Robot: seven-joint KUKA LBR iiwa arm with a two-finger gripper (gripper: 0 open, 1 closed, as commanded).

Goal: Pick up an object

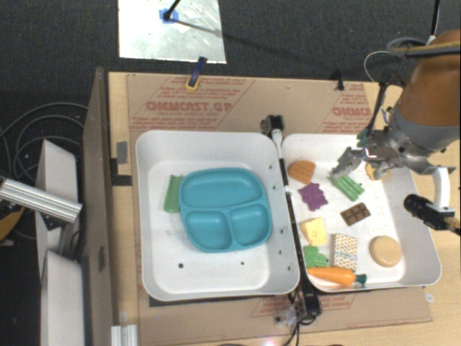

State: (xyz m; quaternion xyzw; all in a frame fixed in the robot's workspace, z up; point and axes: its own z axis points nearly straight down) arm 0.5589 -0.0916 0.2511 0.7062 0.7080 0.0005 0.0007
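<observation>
- The arm [432, 85] enters from three o'clock, its orange band bulking at the upper right, the grey wrist bent down and toward nine o'clock over the right bin [418, 215].
- The gripper [358, 161] hangs low over the bin's upper part; whether it is parted or closed cannot be told, and nothing shows between its tips.
- Just at its five o'clock lies a green ridged piece [348, 187], near but not visibly gripped.
- Around it: an orange wedge [302, 170] at nine o'clock, a purple piece [312, 195], a brown chocolate bar [355, 213], a yellow cheese block [314, 231], a tan round biscuit [386, 251], a carrot [333, 275] at six o'clock.
- The left bin [155, 193] bears a blue divided tray [225, 209] with a green strip [172, 193] at its nine o'clock.
</observation>
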